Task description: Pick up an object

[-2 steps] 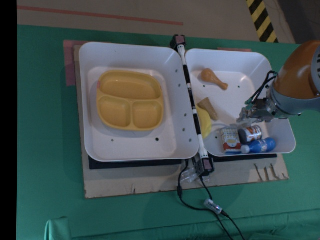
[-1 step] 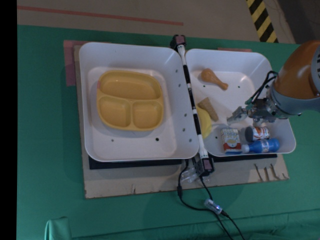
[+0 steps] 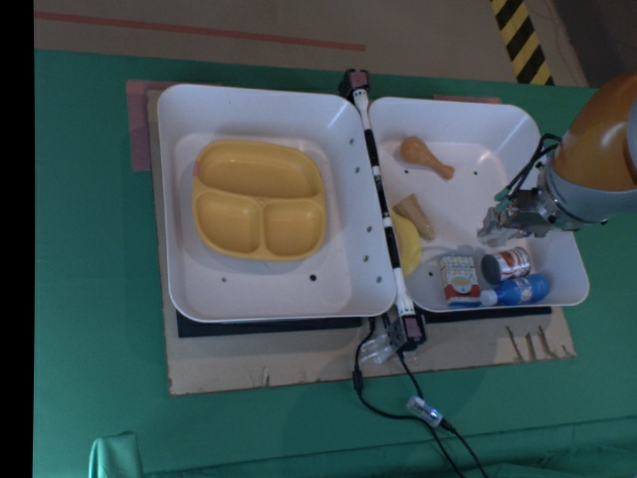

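Observation:
The right bin (image 3: 478, 118) holds a toy chicken drumstick (image 3: 426, 157) at the back, a tan wedge-shaped piece (image 3: 414, 216) in the middle, and a yellow item (image 3: 408, 246) against the left wall. Along the front wall lie a small printed carton (image 3: 458, 276), a red and white can (image 3: 508, 265) on its side, and a blue bottle (image 3: 518, 291). My gripper (image 3: 498, 229) hangs over the right side of this bin, just above and behind the can, with nothing seen between its fingers.
The left bin (image 3: 179, 277) holds a yellow three-compartment plate (image 3: 260, 198). A divider strip (image 3: 383, 207) with black and white marks runs between the bins. Cables (image 3: 418, 406) trail over the green bench in front.

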Controlling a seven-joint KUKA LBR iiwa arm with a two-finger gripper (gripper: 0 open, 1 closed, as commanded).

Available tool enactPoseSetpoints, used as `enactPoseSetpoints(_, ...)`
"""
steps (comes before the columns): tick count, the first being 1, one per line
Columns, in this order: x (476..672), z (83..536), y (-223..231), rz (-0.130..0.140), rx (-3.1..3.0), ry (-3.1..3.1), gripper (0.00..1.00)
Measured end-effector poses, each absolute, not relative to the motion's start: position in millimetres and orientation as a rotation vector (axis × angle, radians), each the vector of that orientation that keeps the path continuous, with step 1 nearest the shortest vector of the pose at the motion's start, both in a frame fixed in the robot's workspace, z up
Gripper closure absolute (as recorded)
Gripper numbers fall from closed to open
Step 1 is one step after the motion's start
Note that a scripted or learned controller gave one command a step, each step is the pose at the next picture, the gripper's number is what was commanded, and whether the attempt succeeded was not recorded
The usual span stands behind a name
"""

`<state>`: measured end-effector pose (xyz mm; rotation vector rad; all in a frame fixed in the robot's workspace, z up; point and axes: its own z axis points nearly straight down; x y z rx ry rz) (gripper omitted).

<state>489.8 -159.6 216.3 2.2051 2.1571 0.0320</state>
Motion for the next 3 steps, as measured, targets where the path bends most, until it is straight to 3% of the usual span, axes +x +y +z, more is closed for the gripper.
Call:
enactPoseSetpoints(1,489.8,216,-159,0.032,2.205,2.158,0.00)
enactPoseSetpoints(2,480.1,188,-125,0.013,2.212,2.190,0.00)
enactPoseSetpoints(3,482.6,202,-128,0.023,2.211,2.171,1.00)
